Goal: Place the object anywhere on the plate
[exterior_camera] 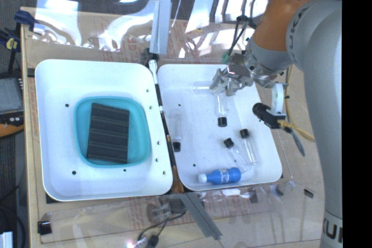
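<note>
Two white bins sit side by side on a bench. The left bin (52, 171) holds a teal plate (110, 130) with a dark ribbed block (108, 133) on it. Right of the plate, the blue bottle (222, 176) lies (on its side) in the right bin (192, 180). The gripper (228, 83) hovers farther right, holding nothing; whether it is spread, I cannot tell.

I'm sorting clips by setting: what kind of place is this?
Most likely a robotics lab bench. A grey arm with a claw reaches over two white bins, clear panels fence the bench, and loose cables lie at its front.
</note>
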Controlling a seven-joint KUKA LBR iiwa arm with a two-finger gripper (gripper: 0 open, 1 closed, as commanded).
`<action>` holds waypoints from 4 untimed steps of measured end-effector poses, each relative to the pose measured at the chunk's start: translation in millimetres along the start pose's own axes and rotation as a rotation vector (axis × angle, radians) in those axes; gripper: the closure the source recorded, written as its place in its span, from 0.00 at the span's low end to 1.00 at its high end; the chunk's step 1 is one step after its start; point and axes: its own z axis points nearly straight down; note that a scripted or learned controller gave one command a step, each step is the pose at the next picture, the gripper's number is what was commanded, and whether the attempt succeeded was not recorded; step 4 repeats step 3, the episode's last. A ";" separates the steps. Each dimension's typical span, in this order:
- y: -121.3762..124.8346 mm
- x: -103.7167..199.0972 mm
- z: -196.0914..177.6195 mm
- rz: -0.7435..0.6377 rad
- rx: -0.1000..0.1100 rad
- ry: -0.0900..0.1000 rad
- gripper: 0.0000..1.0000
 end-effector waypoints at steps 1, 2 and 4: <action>-21.2 82.8 83.4 -0.297 0.003 0.001 1.00; -73.4 160.4 13.9 -0.335 -0.002 -0.001 1.00; -73.4 159.6 14.1 -0.333 -0.001 -0.001 0.00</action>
